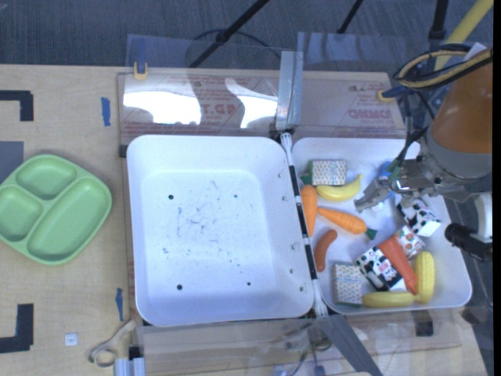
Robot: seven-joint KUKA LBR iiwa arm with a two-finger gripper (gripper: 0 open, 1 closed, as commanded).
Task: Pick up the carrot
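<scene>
So the count: two shallow white plastic bins (211, 151) side by side, and one pale green divided plate (52, 207) off on the bench. Toy food in the right-hand bin: three orange plastic carrots (342, 220), three yellow plastic bananas (339, 190), one reddish-orange sausage (322, 250), and two black-and-white cow-print cartons (377, 266).

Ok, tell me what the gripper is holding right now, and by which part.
Nothing is held: the gripper hangs above the right bin, apart from the carrot.

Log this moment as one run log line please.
tool above right bin | carrot lying in bin, not held | left bin unused
</scene>
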